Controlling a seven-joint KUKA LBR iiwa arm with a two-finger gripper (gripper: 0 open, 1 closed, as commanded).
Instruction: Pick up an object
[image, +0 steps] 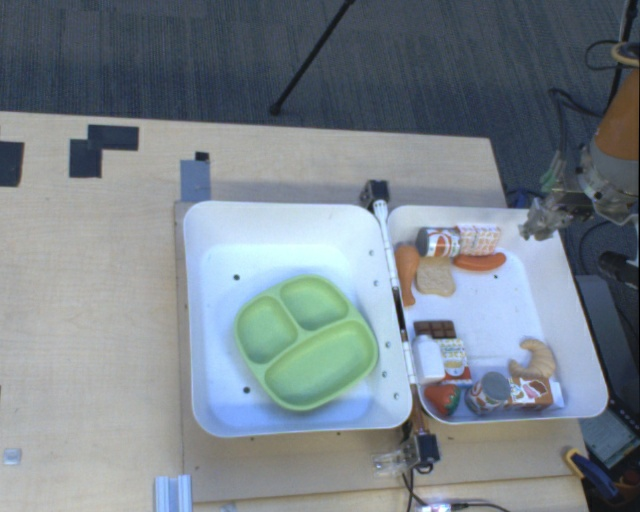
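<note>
- Camera view: I see the gripper hanging just off the far right corner of the right bin, at the rim, with nothing between its fingers that I can make out.
- I cannot tell how the jaws stand; they are too small and blurred from here.
- Things I could pick all lie in the right bin: along the far edge a can, a sausage, a carrot by the left wall and a bread slice.
- At the near edge sit a chocolate bar, a croissant and a clutter of packets I cannot name.
- The left bin carries a green divided plate.
- My judgement: nothing is lifted yet; the whole pick is left, starting with coming in over the bin.
</note>
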